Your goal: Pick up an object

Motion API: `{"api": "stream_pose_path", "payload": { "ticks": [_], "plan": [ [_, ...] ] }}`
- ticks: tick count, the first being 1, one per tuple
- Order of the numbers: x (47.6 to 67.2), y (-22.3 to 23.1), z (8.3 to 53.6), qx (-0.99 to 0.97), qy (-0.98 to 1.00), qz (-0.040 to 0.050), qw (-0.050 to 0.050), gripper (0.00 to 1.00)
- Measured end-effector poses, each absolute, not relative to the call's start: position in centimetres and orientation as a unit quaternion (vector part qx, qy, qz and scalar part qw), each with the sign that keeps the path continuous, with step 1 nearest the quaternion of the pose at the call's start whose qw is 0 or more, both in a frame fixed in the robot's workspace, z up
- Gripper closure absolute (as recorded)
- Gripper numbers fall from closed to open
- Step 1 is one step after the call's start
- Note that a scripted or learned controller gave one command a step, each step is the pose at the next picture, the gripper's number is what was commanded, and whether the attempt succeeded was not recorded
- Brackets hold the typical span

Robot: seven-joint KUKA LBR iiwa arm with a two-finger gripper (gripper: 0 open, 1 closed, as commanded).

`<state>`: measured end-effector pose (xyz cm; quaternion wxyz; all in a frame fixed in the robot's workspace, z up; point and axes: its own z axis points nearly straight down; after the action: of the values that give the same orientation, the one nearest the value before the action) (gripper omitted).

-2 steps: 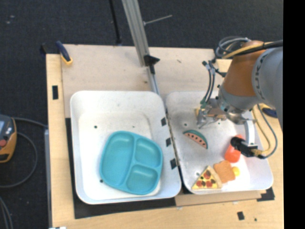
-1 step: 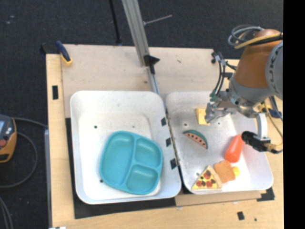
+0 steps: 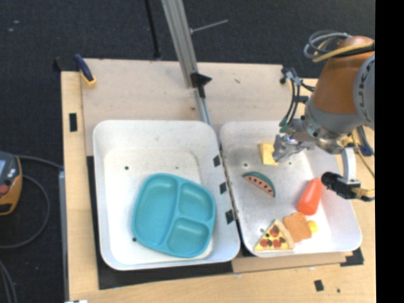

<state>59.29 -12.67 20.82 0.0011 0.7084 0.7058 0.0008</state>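
The claw [image 3: 284,148] hovered low in the right bin [image 3: 341,235], at the yellow block [image 3: 267,153]; how it was set, I cannot tell. Doing this well likely meant centring over the block, descending straight, then clamping before lifting.

bench [image 3: 136,90]: tan | on it: left bin [image 3: 107,150], right bin [image 3: 344,223], side by side

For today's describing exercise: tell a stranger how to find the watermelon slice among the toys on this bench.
Start at the right-hand white bin, the one under the gripper. Near its middle, below the yellow block, lies the watermelon slice. It is the only curved piece, green along one edge and red with dark seeds, unlike the plain orange toy and the triangular pizza slice.
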Motion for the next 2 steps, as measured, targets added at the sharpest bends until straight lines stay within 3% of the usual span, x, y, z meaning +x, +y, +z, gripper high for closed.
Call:
{"api": "stream_pose_path", "payload": {
  "ticks": [2],
  "plan": [
    [55.5, -4.3, 20.9, 0.705, 0.709, 0.0007, 0.000, 1.00]
  ]
}}
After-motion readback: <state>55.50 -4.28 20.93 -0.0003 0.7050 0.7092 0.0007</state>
